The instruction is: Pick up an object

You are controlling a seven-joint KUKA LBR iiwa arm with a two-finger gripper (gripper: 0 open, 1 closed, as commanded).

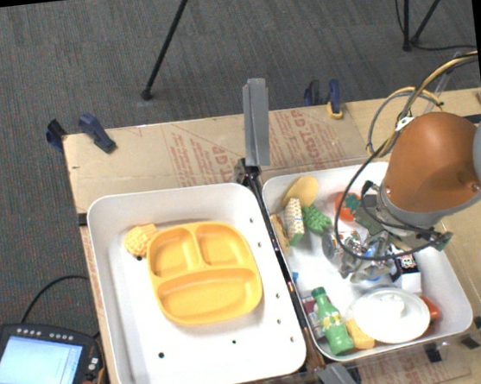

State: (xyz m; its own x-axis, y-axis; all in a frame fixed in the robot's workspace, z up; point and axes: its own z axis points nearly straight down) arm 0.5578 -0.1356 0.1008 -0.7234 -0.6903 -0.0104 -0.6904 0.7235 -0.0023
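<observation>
Camera view shows the gripper [363,254] low in the right bin [458,290] among mixed toys; if its fingers are apart or together, I cannot tell.

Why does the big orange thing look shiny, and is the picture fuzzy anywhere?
In the camera view, the arm's orange band catches overhead light, so its top glows pale. The yellow divided plate looks sharp and evenly lit. Near the gripper the small toys blur into clutter, hard to tell apart.

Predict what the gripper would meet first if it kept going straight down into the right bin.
Probably the bare white floor of the right bin: the gripper points down between the green block and the white lid. Depth is hard to judge from this slant.
</observation>
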